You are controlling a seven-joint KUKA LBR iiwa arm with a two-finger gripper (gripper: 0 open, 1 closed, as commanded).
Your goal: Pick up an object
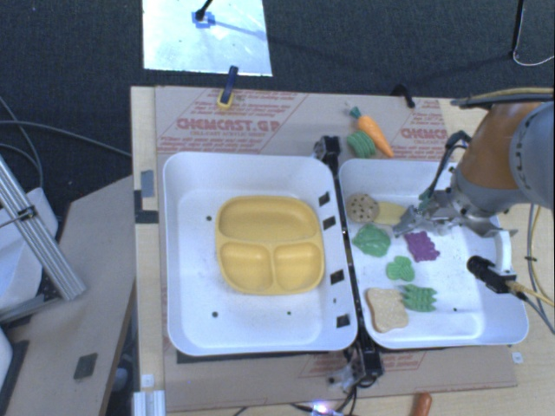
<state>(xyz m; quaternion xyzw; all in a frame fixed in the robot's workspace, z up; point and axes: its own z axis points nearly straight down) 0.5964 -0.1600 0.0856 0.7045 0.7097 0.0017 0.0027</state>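
At the left of the desk (144,137), on a brown sheet (286,111) printed with red lettering, sits the left bin (186,258). It holds a yellow plate (270,243) with three compartments, lying flat near the bin's middle. Beyond this bin's far rim a small blue and yellow object (228,89) lies on the sheet.

Just beside it to the right is the right bin (494,328), which holds the toy foods for picking. Near its far left corner lies a round cookie (362,205) with dark specks, and a pale yellow piece (390,212) lies just beside the cookie's right. Nearer the camera is a green leafy piece (373,239), then a small green floret (400,269). A tan bread slice (386,308) lies by the near left corner, with a darker green piece (419,298) touching or almost touching its right edge. A purple cluster (421,245) lies right of the leafy piece, near the bin's middle.

Outside the bin, on the sheet beyond its far rim, a carrot (373,131) lies tilted with a green bit (360,144) against it.

The gripper (418,225) hangs low over the right bin, just above the purple cluster in the view and right of the pale yellow piece. Whether it is spread or closed cannot be told from this angle. The arm (503,159) enters from the right.
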